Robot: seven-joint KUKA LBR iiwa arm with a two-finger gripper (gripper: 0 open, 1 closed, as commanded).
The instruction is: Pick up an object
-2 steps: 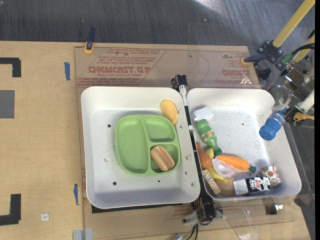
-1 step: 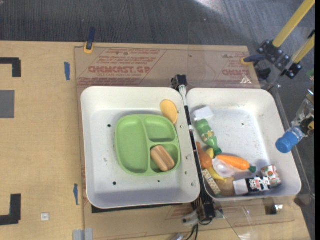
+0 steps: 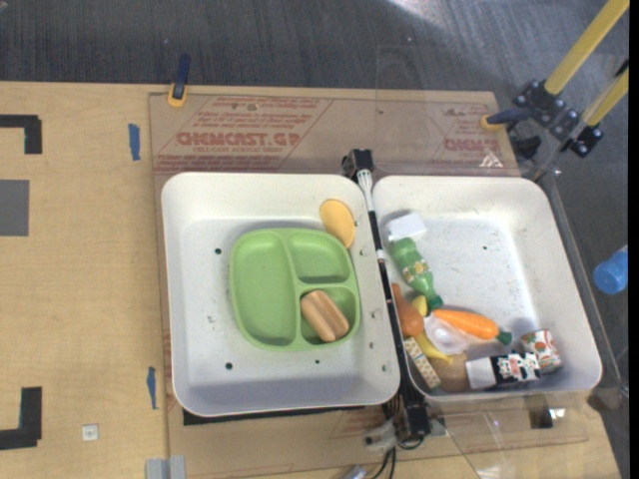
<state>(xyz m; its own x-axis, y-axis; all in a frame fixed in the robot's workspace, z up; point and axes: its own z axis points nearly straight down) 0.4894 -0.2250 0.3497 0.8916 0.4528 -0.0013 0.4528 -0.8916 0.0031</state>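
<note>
Two shallow white bins side by side on a brown board-topped desk (image 3: 80, 297), touching along their inner edges.

In the left white bin (image 3: 190, 267): a light green plastic divided plate (image 3: 262, 287), lying flat near the middle. In its lower right compartment, a tan, roll-shaped toy bread (image 3: 324, 314), lying slantwise. Just beyond the plate's upper right corner, a yellow oval toy fruit (image 3: 338, 221), close to the wall shared with the other bin, perhaps touching the plate's rim.

In the right white bin (image 3: 559, 257): a huddle of small things along the left wall and lower edge. Uppermost, a green plastic bottle with a white cap (image 3: 410, 259), lying on its side beside the shared wall. Below it, an orange toy carrot with a green tip (image 3: 466, 323), resting across a white-wrapped item. Near the lower right corner, a small white carton with black and red print (image 3: 519, 365), lying down. Under the carrot, a yellow piece (image 3: 431, 346), too crowded to identify.

Clipped to the clear sheet's far left corner, a small yellow and blue clamp (image 3: 180, 81).

State of the jaws, released or clenched: cannot tell.
</note>
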